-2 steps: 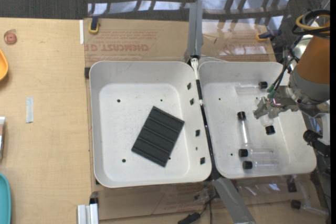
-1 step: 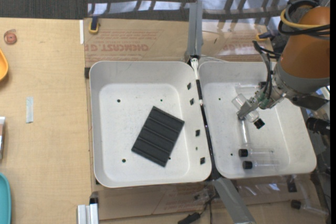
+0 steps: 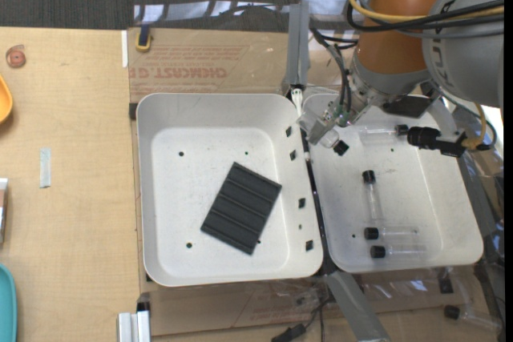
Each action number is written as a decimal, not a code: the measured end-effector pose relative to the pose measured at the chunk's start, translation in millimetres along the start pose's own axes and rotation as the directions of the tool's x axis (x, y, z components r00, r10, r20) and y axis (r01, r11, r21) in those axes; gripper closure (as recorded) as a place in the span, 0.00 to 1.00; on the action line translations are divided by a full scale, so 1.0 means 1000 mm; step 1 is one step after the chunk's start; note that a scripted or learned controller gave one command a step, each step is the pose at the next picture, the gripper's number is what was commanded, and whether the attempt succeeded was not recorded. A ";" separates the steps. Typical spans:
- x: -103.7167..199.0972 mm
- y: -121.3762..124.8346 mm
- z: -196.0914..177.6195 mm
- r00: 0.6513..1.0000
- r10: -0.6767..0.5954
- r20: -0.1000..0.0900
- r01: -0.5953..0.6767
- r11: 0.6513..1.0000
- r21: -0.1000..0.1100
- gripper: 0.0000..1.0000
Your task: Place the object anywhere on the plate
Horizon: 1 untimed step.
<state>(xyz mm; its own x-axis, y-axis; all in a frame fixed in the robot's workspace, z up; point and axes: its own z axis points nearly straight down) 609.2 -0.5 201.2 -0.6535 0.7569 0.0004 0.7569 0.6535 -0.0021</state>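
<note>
Bench surface is light wood, with dark carpet-like flooring beyond its far edge. Brown cardboard printed with mirrored red lettering lies under and behind the two bins.

Left bin: shallow, white, rounded corners. It holds one dark ribbed rectangular plate, lying flat and turned at a diagonal, roughly central and a little toward the near wall. Nothing rests on top of the plate.

Right bin: touches the left bin along the shared wall. It contains clear plastic tubes with black caps. One tube lies near the middle, its cap pointing toward the far side. Two more tubes lie close together near the near wall, caps to the left. Another tube sits near the far wall, close beside the gripper.

Arm: grey body with orange band, enters from the right and sits over the far part of the right bin. Gripper is low at the bin's far-left corner, just beside the shared wall. Finger spacing is not resolvable from this angle; cannot tell whether they are spread or closed, and no object is visibly between them.

Left margin of bench: orange item and teal item, both cut off by the frame edge.
</note>
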 end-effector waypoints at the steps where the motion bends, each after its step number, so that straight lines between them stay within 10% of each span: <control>1: 0.071 -0.031 0.012 0.987 0.158 -0.001 -0.158 0.987 0.003 1.00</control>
<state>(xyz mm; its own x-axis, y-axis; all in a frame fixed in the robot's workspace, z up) 538.8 32.8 188.8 -0.5257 0.8507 0.0014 0.8507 0.5257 -0.0051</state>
